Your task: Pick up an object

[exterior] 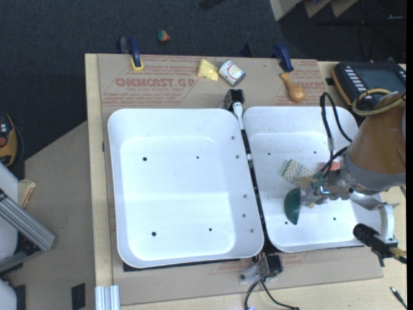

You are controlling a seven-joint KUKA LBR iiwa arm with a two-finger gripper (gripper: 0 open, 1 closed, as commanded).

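In the right bin (284, 128) lie a dark green leaf-shaped object (293, 206) and a small patterned beige pad (293, 170). My gripper (315, 192) is low inside this bin, reaching in from the right, its tip right beside the green object's upper right edge. An orange bit (334, 166) shows just above the wrist. The arm's body hides part of the bin's right side.
The left bin (129, 173) sits beside the right one, with a black divider strip (248, 173) between them. On the cardboard behind the bins lie a yellow piece (208, 70), a small box (231, 72) and a wooden spoon-like item (293, 89). A black device (368, 82) sits far right.
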